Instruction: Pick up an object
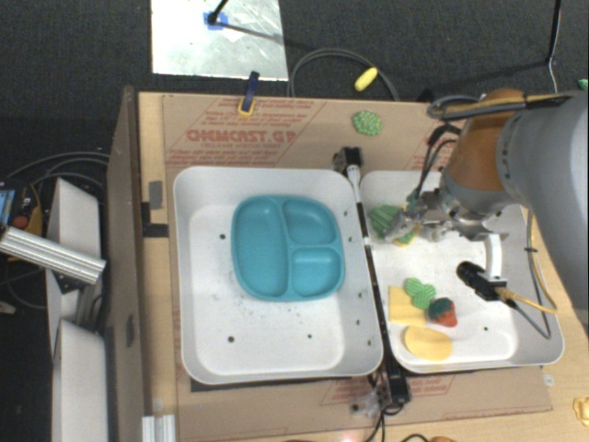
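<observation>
Though crowded by the tool, showed plainly enough as a green leafy toy (381,216), crumpled and dark, at about ten o'clock in the right bin (515,343), close against the wall shared with the left bin (198,274). Touched a small pale yellow-green piece (402,238) at its five o'clock.

Found the gripper (417,223) just at three o'clock of that toy, low over the bin floor, below the grey arm (543,155) and its orange band (479,150). Could not tell how wide the tool stood, nor whether anything sat in its grip: too blurred and too small at that spot.

Noted, by size, the rest. Saw a teal plate (287,247) with three compartments lying flat at the middle of the left bin, well apart from the tool. Saw a shiny sheet (219,26) on the dark floor at twelve o'clock of the view. Saw, at six o'clock in the right bin, a pale yellow oval (428,343); just at its eleven o'clock, a yellow slab (398,306); resting on that slab's upper edge, a second green leaf piece (421,291); at the leaf piece's four o'clock, touching it, a small red toy (445,312). Spotted a knobbly green bit (367,122) on the bench beyond the bins, at twelve o'clock of the divider.
</observation>
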Action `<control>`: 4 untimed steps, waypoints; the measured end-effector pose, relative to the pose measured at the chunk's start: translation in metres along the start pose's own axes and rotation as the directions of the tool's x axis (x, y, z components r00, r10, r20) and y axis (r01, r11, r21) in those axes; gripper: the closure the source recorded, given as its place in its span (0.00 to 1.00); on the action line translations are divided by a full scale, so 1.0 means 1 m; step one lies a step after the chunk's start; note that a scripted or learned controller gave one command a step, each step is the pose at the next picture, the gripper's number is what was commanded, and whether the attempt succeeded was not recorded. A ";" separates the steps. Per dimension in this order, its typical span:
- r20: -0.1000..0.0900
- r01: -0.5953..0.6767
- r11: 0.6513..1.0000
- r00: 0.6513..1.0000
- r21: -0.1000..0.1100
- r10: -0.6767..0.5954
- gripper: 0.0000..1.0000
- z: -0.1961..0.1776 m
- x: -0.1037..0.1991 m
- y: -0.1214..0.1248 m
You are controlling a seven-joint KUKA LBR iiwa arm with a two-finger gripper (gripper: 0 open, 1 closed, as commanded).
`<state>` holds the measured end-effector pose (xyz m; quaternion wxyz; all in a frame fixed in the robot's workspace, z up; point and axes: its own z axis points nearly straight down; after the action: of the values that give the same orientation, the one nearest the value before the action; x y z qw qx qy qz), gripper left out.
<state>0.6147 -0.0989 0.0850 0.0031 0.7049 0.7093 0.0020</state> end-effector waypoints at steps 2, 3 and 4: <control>0.000 -0.005 1.000 1.000 0.001 0.005 1.00 -0.011 -0.016 -0.111; 0.000 -0.006 1.000 1.000 0.002 0.006 0.00 -0.011 -0.016 -0.111; -0.001 -0.007 1.000 1.000 0.008 0.007 0.00 0.000 -0.038 -0.129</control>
<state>0.4859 -0.1374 0.0839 -0.0001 0.7075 0.7067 -0.0003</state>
